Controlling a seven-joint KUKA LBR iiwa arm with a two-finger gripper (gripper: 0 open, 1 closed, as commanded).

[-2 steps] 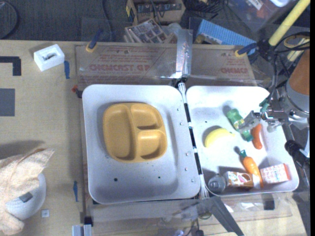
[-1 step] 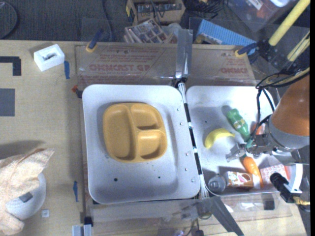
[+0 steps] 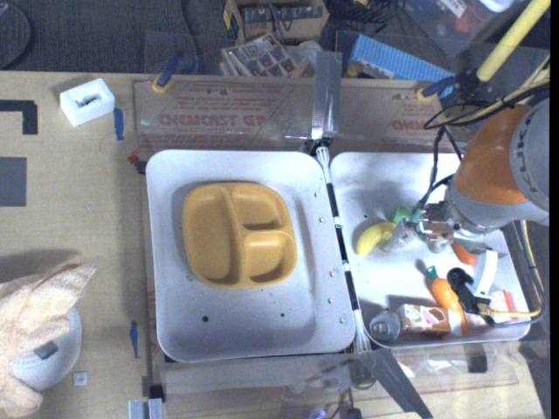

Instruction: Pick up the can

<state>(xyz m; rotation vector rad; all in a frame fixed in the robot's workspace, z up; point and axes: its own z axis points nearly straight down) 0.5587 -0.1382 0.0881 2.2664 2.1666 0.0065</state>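
One can [image 3: 417, 319] is seen laid on its side against the near wall of the right bin [image 3: 376, 182], with its silver end turned leftward. Just beyond the can an orange carrot [image 3: 444, 292] is laid slantwise, its lower end at or almost at the can's right half. Farther beyond the can and slightly rightward, a small orange-red thing [image 3: 463, 253] is found. The pincer [image 3: 417, 229] is held well apart from the can, on its far side, and whether it is apart or together cannot be told. Beyond the can's silver end a yellow banana [image 3: 374, 237] is laid, and a green thing [image 3: 403, 214] is seen farther off. Left of the can, past the bin walls, a yellow compartment plate [image 3: 238, 234] is set in the left bin [image 3: 166, 304]. Far left of the can, a crumpled cloth [image 3: 39, 299] is spread on the surface [image 3: 52, 164].
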